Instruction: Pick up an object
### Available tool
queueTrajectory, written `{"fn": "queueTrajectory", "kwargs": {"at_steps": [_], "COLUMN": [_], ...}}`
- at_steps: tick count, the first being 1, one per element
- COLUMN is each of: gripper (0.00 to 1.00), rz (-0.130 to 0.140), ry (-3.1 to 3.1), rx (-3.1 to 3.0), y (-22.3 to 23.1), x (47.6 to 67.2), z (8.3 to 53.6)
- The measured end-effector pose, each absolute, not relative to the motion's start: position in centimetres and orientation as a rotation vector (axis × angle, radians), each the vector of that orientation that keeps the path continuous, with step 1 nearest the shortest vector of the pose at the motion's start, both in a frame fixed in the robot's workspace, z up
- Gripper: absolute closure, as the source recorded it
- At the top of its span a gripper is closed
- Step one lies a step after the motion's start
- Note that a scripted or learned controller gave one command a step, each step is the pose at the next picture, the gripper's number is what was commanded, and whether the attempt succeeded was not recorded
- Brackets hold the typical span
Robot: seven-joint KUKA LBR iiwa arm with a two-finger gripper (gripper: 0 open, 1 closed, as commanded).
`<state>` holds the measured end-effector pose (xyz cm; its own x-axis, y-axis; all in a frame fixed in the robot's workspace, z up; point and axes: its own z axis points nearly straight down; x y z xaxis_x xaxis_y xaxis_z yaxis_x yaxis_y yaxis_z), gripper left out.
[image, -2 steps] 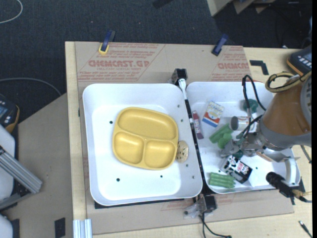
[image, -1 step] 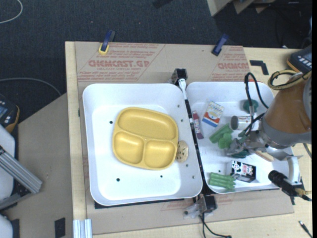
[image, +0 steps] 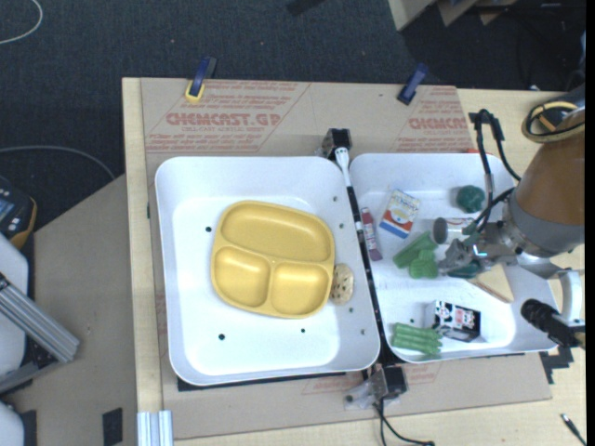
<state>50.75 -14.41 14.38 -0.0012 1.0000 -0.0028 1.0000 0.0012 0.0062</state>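
Camera view has the gripper [image: 462, 254] low in the right bin [image: 483, 170], beside a green toy [image: 418, 256], probably lining up a pick. Whether the jaws are released or clenched, I cannot tell. Left bin [image: 186, 249] holds a yellow divided plate [image: 271, 258].

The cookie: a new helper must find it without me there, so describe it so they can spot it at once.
Start at the left white bin, which holds a large yellow divided plate. Go to the plate's right edge, near the divider between the bins. The cookie lies there against the plate, a small round pale-brown disc with dark specks, unlike the smooth yellow plate.
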Motion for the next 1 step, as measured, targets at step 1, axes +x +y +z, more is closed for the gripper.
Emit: {"fn": "queueTrajectory", "kwargs": {"at_steps": [1], "gripper": [1.00], "rz": [0.006], "ry": [2.218], "rx": [2.215], "y": [-14.06], "x": [50.96], "z": [20.71]}}
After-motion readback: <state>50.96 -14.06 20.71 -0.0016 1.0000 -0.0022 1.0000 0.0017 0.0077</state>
